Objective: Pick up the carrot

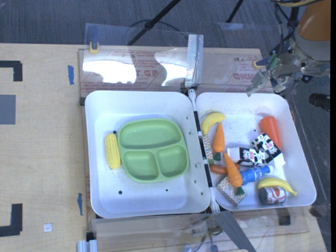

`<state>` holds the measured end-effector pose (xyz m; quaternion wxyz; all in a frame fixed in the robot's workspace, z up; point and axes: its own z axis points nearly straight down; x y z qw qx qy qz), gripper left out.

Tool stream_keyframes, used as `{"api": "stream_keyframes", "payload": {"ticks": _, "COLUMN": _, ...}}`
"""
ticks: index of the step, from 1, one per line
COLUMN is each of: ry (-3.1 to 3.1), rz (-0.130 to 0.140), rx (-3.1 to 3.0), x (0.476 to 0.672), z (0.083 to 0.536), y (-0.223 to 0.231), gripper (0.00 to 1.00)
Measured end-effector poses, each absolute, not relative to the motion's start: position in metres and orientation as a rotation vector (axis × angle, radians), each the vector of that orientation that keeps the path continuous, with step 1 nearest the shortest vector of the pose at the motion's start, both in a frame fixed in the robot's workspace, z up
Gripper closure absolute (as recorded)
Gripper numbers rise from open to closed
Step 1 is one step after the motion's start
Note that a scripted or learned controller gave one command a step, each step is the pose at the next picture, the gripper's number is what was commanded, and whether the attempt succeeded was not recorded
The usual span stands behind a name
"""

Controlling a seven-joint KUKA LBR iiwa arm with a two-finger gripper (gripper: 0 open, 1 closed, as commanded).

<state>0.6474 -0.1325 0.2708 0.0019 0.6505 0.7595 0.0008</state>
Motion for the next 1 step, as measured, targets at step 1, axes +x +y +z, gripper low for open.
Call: {"api": "stream_keyframes", "payload": {"ticks": 1, "ry": 2.351, "rz": 0.0, "rx": 2.085, "x": 0.5673, "z": 0.2069, "y": -0.1066, "gripper": 0.0}}
